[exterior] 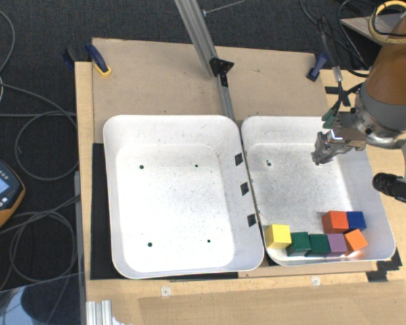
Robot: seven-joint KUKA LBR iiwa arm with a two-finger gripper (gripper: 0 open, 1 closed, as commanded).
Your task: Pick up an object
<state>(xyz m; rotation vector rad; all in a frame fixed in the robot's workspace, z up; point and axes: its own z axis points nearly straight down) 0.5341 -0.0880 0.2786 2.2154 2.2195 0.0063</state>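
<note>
Several small blocks lie bunched in the near right corner of the right bin [284, 181]: a yellow block [279, 235], two green blocks [309, 244], a purple block [336, 242], an orange-red block [335, 220], a blue block [355, 219] and an orange block [356, 240]. My gripper [322, 152] hangs above the far right part of that bin, well behind the blocks, with nothing seen in it. Its fingers are too small and dark to read.
The left bin [169, 195] stands beside the right one on the wooden bench. A slanted metal pole [203, 39] runs from the top down to the gap between the bins. Blue clamps sit at the bench's far corners. Cables lie on the floor at left.
</note>
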